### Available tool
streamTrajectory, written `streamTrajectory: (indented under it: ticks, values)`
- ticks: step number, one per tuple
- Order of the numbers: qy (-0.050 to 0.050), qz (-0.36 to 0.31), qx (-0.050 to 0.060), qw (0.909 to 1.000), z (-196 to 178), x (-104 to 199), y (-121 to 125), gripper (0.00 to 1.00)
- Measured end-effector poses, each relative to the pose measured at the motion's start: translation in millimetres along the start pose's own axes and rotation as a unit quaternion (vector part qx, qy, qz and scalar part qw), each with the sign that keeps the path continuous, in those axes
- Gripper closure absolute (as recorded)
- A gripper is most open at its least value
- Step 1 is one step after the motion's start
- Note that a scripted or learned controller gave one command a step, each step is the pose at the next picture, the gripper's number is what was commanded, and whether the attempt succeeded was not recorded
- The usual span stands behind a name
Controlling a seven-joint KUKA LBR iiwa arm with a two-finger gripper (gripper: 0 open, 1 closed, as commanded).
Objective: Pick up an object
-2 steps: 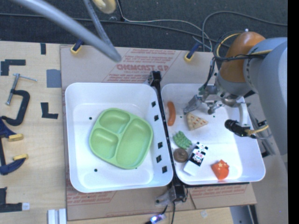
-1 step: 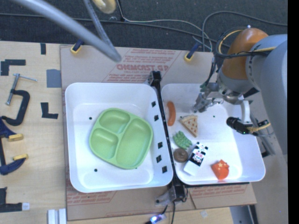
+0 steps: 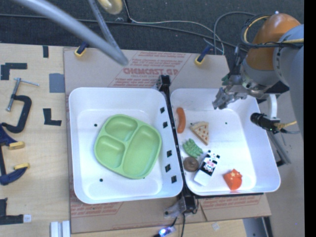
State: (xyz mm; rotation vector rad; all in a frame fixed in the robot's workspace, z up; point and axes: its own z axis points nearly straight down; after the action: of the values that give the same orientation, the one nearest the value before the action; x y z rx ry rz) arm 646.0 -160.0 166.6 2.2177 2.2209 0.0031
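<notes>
Overhead, the grey arm with its orange band (image 3: 274,33) reached in from the right, and its tool (image 3: 220,102) hung over the far part of the right bin (image 3: 261,152), near the bin's back wall. How wide the tool stood could not be told from this slant. No object showed between its tips.

Below and to the tool's left, the pickable things lay loose on the right bin's floor. An orange-red sausage (image 3: 180,119) lay lengthwise close to the divider between the bins. Just beside it sat a tan wedge like a pizza slice (image 3: 200,131). Nearer the camera came a green leafy piece (image 3: 193,147), a small brown round thing (image 3: 190,164), and a white carton with black spots (image 3: 207,167), these three close together. A red-orange item (image 3: 233,178) sat apart toward the front right corner.

The left bin (image 3: 84,147) held a green divided tray (image 3: 128,145), lying tilted across its middle. Both bins rested on the cardboard-covered counter (image 3: 148,68).
</notes>
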Motion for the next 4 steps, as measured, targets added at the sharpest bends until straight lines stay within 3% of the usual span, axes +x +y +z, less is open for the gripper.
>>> streamTrajectory:
  ticks: [2,4]
  values:
    - [0.0,-0.001,0.0,1.0,-93,-4,8,1.0]
    - [0.001,-0.002,0.003,1.0,-71,107,-3,1.0]
